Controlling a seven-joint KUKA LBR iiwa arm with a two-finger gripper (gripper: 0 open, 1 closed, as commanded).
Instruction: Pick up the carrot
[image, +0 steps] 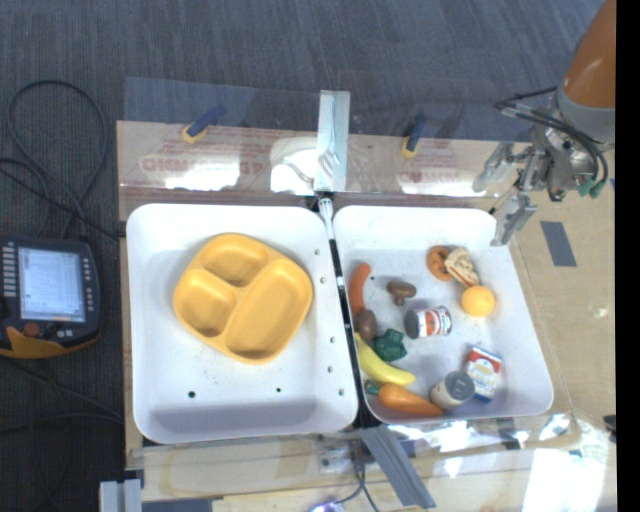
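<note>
The carrot (409, 401) lies at the right bin's (520, 300) near edge, the gripper (512, 218) above its far corner, finger state unclear

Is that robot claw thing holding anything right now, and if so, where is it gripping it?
Nothing is held. The end effector hangs over the right bin's far corner, and the carrot lies in that bin's near edge.

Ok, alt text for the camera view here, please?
The gripper hangs above the right bin's far corner, holding nothing; the carrot lies at that bin's near edge beside a banana. The left bin holds a yellow divided plate.
</note>
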